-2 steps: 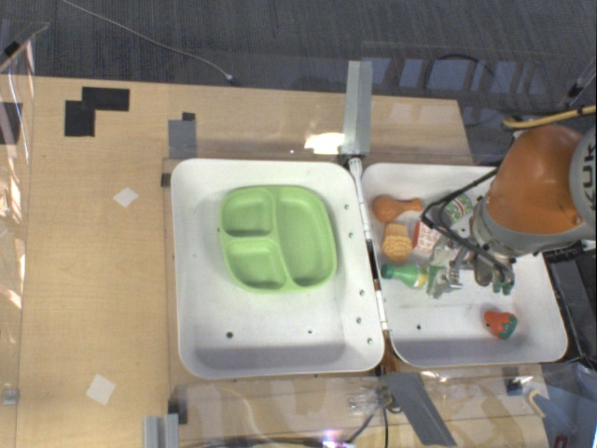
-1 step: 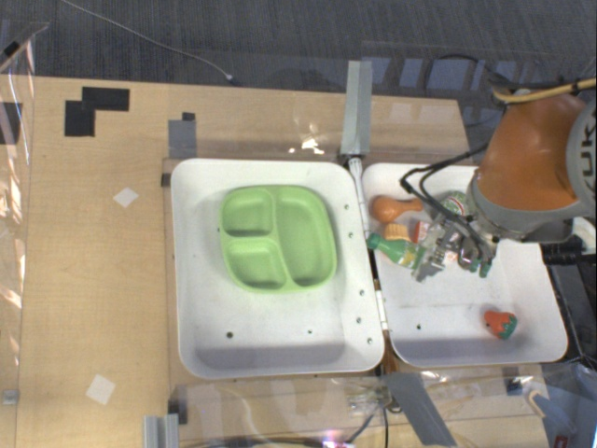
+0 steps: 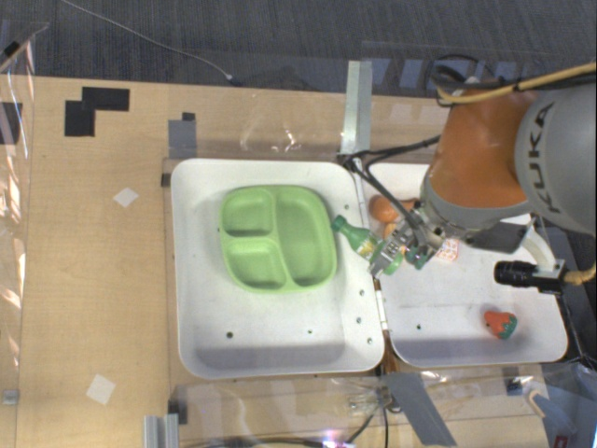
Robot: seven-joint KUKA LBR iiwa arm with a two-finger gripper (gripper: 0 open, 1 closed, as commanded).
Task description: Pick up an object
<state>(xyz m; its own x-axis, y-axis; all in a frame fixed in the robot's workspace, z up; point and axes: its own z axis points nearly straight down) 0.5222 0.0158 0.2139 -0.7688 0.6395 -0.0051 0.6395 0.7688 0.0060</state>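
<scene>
Near edge: a red strawberry-like toy [image 3: 500, 324] lies in the right bin [image 3: 448, 329], with bare floor around it. At the shared rim between bins, the gripper [image 3: 396, 250] overhangs; a green bottle [image 3: 354, 234] lies at its tip, pointing toward the left bin [image 3: 201, 278]. Whether the jaws clasp it cannot be told. Farther left sits the green divided plate [image 3: 278, 238]; behind the gripper, an orange object [image 3: 383, 209].

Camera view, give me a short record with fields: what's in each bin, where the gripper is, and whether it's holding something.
left bin: green divided plate
right bin: red strawberry-like toy near the front right, orange-brown object by the divider, partly hidden
gripper: over the divider between the bins
near gripper: green bottle, neck pointing into the left bin
holding: cannot tell
</scene>
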